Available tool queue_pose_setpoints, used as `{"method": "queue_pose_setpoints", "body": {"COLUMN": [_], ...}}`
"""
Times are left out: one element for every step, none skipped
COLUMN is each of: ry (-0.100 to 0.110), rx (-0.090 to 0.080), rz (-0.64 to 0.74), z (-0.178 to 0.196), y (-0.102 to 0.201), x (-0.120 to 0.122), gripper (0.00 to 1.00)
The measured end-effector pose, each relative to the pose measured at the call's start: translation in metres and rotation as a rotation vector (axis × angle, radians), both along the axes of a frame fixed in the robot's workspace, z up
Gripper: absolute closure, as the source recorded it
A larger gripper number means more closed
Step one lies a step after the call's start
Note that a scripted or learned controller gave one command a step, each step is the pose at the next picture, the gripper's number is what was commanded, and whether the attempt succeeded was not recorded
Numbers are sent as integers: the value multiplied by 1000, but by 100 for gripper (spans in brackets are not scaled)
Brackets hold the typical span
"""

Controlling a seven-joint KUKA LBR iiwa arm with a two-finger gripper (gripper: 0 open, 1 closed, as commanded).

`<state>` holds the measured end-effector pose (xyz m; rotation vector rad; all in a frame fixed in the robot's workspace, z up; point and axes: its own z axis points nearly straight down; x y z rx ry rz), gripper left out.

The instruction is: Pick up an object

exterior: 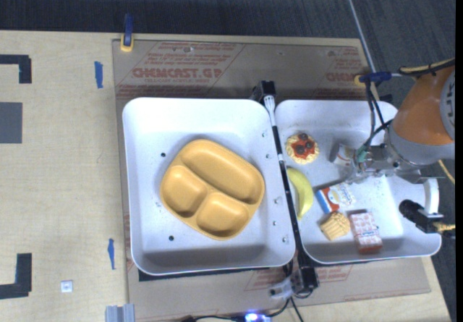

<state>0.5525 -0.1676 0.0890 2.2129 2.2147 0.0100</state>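
Leftmost, left bin (141, 168): one yellow divided tray (210, 187), untouched. Right bin (405, 244): banana (302, 192) against the left wall; round red-and-yellow toy (302, 147) above it; blue-and-white packet (336, 198); waffle-like yellow block (335, 226); red-and-white box (365, 231). Gripper (352, 159) low over the bin's upper middle, just above the packet; its opening cannot be judged. Step: approach, nothing seized. Next needs a descent squarely onto one item, likely the packet.

grey arm (423, 145) with a rounded orange band above the wrist, dark cables looping along it, metallic gripper (352, 158) hardware at its end.
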Motion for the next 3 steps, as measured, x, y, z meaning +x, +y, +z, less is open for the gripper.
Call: {"method": "queue_pose_setpoints", "body": {"ry": [7, 9, 1], "rx": [2, 3, -1], "rz": [0, -1, -2], "z": [-3, -3, 8], "y": [1, 75, 74], "x": [-2, -73, -70], "gripper": [0, 0, 100]}}
